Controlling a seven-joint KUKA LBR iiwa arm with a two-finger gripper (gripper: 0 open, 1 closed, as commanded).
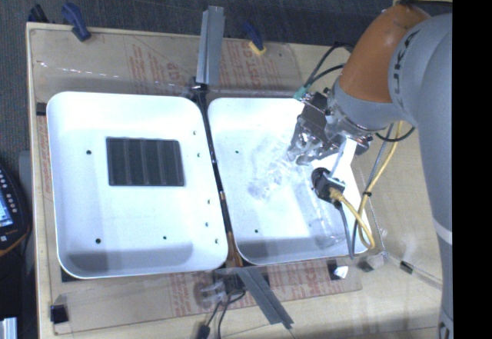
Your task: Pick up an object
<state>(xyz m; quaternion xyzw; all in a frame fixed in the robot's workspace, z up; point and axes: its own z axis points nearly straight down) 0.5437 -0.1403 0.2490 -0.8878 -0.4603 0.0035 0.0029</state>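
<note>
Two white bins side by side on bench (115, 295). Left bin (69, 176) has a dark ribbed rectangular block (144, 161) lying flat near its middle. Arm (400, 61) comes in from right, gripper (306, 149) low over upper right part of right bin (246, 249), beside clear, hard-to-read stuff (265, 172); yellow cable (355, 214) hangs by the wrist

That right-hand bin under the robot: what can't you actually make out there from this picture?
- Gripper: small and blurred; its grasp is unreadable.
- Clear objects in the right bin: see-through against white, so their shape and number are unclear.
- Right bin's far side: covered by the arm.
</note>
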